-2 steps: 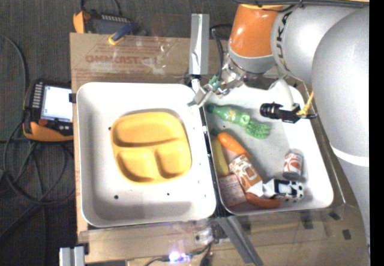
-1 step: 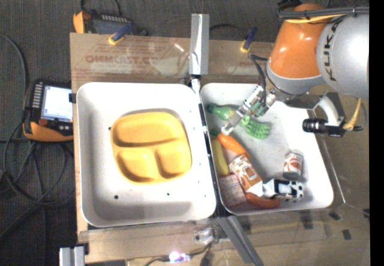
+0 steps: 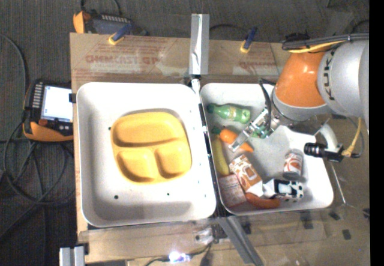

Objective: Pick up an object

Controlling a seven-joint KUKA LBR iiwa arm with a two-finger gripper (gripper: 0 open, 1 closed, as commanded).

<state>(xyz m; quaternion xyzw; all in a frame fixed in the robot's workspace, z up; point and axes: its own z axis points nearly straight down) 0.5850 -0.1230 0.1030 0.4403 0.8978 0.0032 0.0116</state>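
Observation:
My gripper (image 3: 241, 140) is low in the right bin (image 3: 318, 197), reaching in from the right toward its left-centre. Its tip sits just over a small orange piece (image 3: 228, 136), with an orange-and-white carton (image 3: 245, 170) close below it. A green bottle (image 3: 231, 113) lies above the gripper near the bin's far wall. A yellow banana-like piece (image 3: 221, 161) runs along the bin's left wall. Nothing shows as held.
A red-and-white can (image 3: 293, 164), a black-and-white toy (image 3: 288, 189), a red sausage-like piece (image 3: 262, 201) and a brown packet (image 3: 230, 188) lie in the right bin's near half. The left bin (image 3: 90, 108) holds a yellow divided tray (image 3: 153, 145).

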